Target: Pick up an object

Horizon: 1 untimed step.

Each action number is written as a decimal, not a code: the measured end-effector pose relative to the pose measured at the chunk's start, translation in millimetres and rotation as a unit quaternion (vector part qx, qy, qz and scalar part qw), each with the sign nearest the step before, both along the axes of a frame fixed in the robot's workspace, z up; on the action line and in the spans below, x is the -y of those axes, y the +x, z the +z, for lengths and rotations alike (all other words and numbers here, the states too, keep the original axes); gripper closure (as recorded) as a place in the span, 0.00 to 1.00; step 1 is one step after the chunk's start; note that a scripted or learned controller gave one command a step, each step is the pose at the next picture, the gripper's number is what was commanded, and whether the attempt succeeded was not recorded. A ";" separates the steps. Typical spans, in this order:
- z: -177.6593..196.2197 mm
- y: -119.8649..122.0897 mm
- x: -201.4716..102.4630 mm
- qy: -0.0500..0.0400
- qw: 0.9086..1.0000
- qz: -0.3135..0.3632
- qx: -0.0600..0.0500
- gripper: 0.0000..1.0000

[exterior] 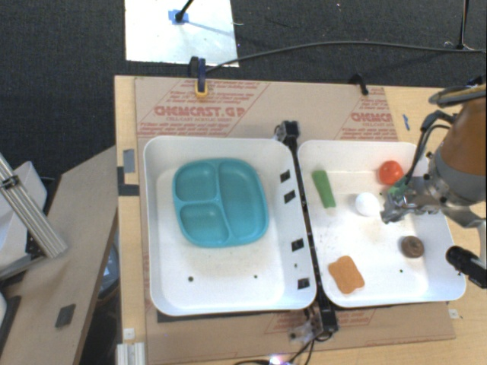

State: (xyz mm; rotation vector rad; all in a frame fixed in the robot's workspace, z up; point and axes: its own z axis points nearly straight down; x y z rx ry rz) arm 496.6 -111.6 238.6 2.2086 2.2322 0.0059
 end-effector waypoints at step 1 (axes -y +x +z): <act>-10.7 13.8 -52.5 0.000 1.000 0.000 -0.001 1.00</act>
